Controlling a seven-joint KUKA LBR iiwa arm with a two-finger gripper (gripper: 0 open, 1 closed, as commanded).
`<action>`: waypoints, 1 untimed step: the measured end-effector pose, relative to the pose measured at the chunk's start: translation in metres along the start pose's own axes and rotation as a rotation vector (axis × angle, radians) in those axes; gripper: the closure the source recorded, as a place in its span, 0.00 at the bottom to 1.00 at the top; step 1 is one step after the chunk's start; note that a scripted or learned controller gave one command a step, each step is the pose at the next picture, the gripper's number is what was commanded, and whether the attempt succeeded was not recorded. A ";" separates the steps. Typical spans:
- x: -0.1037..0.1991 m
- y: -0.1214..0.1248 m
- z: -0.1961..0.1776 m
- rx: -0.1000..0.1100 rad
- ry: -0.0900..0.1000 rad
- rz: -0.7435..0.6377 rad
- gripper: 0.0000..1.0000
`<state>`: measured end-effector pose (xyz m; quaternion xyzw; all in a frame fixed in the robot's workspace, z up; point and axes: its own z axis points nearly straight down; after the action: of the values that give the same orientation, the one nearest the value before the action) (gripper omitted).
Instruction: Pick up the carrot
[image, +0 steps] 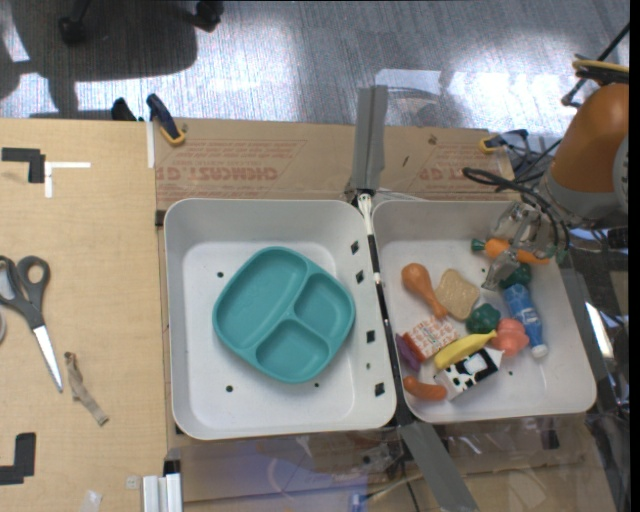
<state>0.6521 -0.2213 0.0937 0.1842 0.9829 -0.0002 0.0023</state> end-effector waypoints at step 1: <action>-0.002 0.001 -0.012 0.001 -0.007 -0.003 1.00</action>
<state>0.6544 -0.2209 0.1058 0.1825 0.9832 -0.0012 0.0059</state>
